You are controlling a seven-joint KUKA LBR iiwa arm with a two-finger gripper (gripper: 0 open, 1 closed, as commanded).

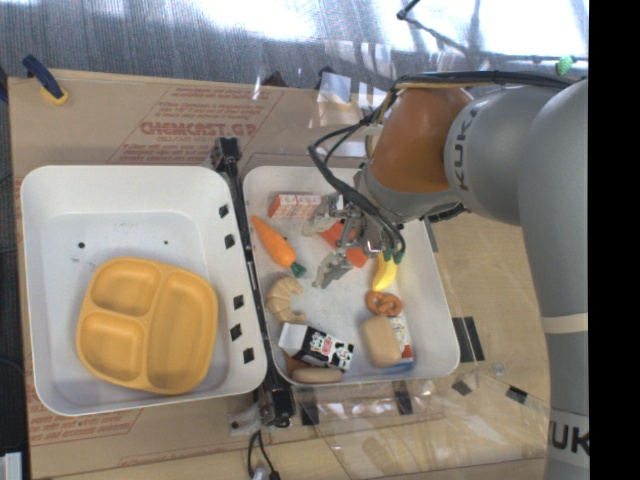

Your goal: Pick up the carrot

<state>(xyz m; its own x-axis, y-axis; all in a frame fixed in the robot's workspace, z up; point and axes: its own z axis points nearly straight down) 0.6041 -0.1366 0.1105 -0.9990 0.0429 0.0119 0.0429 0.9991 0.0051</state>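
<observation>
Over the right bin (440, 308) hangs the claw (338, 260), fingers spread and empty, poised just right of the carrot (276, 241), which lies on the bin floor near the left wall. My read: approach stage, grasp not yet made. Next it needs shifting left and dropping. Wrist bulk hides whatever sits beneath; neighbouring small items are hard to identify.

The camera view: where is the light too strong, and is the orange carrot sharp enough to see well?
In the camera view, the top edge is washed out by bright glare; the orange carrot in the right white bin is evenly lit and fairly sharp; the metal two-finger gripper beside it looks slightly soft.
</observation>
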